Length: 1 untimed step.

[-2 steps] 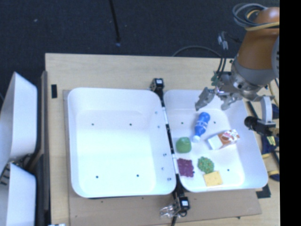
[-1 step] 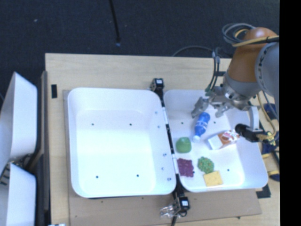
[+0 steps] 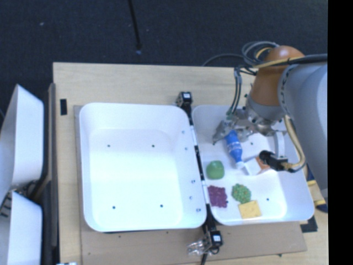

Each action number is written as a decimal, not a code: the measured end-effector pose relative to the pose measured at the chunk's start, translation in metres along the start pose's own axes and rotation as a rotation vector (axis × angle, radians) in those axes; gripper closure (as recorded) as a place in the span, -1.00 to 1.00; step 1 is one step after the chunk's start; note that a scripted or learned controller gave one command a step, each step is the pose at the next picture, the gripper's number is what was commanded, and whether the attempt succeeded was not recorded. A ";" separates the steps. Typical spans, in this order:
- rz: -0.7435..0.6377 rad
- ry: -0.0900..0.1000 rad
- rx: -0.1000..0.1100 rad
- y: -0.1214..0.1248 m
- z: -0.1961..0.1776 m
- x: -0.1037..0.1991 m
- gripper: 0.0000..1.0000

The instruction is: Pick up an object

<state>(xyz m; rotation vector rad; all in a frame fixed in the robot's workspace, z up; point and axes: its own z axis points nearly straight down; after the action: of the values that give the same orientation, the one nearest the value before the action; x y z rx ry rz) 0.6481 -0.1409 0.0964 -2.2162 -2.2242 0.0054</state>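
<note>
Over right bin [image 3: 276, 211]: claw [image 3: 234, 127] pinching blue-white plastic bottle [image 3: 234, 146], label unreadable; round green ball [image 3: 214, 170], flat yellow square [image 3: 250, 209] nearby.

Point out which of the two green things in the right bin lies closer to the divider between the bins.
The smooth green ball. It sits beside the divider, above the purple piece, while the bumpy green piece lies further right, above the yellow block.

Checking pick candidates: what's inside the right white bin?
In the right white bin: blue-and-white bottle, round green object, purple lumpy piece, green bumpy piece, yellow square block. The grey arm covers the bin's far right corner.
</note>
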 end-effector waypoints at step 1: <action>0.001 -0.001 -0.009 0.002 -0.017 -0.001 1.00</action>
<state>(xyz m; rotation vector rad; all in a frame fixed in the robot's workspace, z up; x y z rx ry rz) 0.6502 -0.1421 0.1131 -2.2229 -2.2278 -0.0043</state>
